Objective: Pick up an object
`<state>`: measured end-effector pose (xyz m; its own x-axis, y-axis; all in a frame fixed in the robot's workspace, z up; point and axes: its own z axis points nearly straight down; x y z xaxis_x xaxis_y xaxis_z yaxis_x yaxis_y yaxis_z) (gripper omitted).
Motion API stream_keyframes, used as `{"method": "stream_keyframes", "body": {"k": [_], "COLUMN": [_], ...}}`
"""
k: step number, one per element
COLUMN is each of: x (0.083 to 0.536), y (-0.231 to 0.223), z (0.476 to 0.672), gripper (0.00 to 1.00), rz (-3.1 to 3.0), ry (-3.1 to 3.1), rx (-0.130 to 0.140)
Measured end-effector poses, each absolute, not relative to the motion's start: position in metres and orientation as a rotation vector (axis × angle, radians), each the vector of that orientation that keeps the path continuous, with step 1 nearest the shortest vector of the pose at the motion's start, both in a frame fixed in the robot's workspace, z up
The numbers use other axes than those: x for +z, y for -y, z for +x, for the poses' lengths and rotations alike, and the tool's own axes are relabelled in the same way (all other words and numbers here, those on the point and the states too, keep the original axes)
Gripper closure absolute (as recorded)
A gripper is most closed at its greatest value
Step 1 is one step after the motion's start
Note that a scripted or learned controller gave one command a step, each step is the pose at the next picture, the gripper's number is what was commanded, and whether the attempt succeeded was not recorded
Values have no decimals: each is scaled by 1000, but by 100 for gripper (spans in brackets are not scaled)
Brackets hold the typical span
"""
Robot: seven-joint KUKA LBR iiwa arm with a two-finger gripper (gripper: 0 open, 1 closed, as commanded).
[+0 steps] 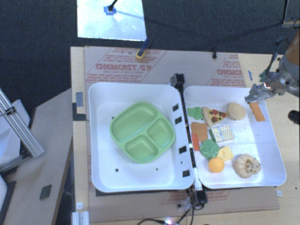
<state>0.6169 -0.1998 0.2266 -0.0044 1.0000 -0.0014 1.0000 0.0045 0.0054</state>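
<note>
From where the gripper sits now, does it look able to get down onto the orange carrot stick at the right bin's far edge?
Probably yes. The gripper hovers just beside the carrot stick, which lies alone near the right bin wall, nothing on top. That close wall might crowd one finger.

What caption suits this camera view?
Gripper hovers over the right bin of toy food; green tray lies in the left bin.

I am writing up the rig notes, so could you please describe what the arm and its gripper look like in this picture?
At the view's right edge, the arm shows a tan-orange section above a grey wrist. Below that sits the gripper, a compact assembly of grey and silvery metal parts with a small bright glint. Thin dark cables run beside the arm near the upper right corner.
</note>
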Motion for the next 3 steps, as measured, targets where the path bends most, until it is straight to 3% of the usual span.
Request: {"method": "stream_keyframes", "body": {"k": [3], "x": [218], "y": [21], "z": [636], "gripper": [100], "rz": [2210], "ry": [-2233], "rx": [5]}}
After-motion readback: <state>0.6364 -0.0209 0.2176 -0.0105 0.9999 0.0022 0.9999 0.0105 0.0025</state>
